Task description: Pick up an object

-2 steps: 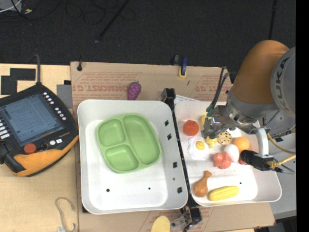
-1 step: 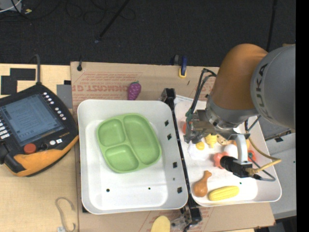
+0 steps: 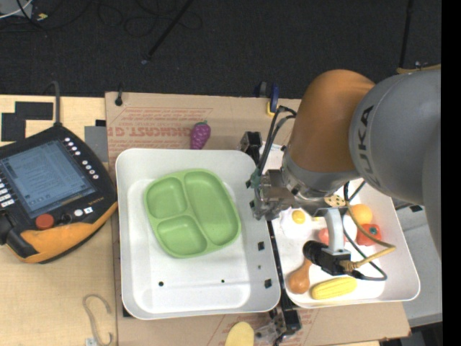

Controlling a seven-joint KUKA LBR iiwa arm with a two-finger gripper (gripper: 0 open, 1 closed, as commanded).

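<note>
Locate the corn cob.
In the camera view the corn cob lies in the right-hand bin, by its near edge. It sits just right of an orange pear-shaped piece and nearer the camera than the tomato.

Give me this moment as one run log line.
gripper: at left rim of right bin | right bin: corn, tomato | left bin: green plate

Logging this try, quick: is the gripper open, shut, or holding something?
Gripper: cannot be told from this view.
</note>
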